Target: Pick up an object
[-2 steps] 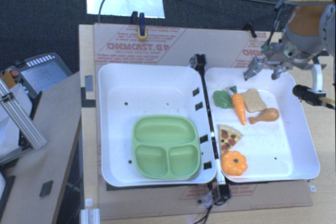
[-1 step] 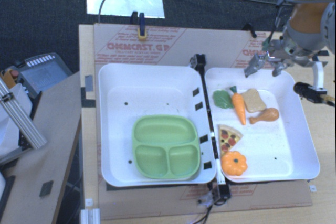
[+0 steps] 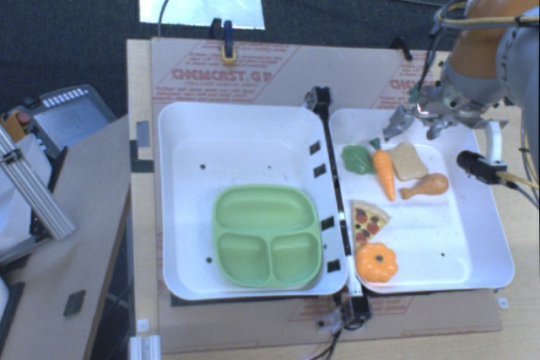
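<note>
Claw (image 3: 419,120) hangs over the far edge of the right white bin (image 3: 485,265), fingers spread, nothing between them. I read this as the approach step: no object chosen by contact yet.

Candidates all lie in the right bin. Nearest the claw: a tan slice of toy bread (image 3: 409,161), with a slim orange toy carrot (image 3: 385,173) touching its left side and a green leafy toy piece (image 3: 358,158) just beside the carrot top. A brown toy drumstick (image 3: 426,185) lies just in front of the bread. Further toward me, a toy pizza wedge (image 3: 369,221) and a round orange toy pumpkin (image 3: 375,262) sit near the divider between bins.

Left white bin (image 3: 181,181) holds a pale green sectioned plastic plate (image 3: 267,234); not a likely target from this pose.

Next move, as I judge it: bring the claw forward and down over the bread-carrot cluster. Items are crowded there, so the fingers need to straddle one piece cleanly. The carrot's narrow body looks easiest to pinch across.
</note>
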Controlling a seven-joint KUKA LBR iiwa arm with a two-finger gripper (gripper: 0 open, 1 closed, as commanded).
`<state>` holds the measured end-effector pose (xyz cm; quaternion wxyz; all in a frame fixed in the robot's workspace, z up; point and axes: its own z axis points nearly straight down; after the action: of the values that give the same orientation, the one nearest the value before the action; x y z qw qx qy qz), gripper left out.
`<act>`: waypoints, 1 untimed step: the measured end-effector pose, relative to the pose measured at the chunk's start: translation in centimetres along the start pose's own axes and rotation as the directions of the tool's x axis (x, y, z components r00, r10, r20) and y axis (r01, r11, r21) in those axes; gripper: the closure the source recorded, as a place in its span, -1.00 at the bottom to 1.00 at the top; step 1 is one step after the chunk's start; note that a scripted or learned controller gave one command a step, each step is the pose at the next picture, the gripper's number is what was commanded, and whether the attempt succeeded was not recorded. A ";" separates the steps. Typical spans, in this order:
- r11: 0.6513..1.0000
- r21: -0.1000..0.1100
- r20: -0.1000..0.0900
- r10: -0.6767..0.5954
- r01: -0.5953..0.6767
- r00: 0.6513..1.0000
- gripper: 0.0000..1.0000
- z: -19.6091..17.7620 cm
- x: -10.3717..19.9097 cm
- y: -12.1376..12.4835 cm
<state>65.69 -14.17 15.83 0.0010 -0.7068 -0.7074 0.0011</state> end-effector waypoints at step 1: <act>1.000 0.000 0.000 -0.004 0.004 1.000 -1.00 6.1 0.2 0.5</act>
<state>66.16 -13.93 9.72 0.0011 -0.7055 -0.7087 0.0009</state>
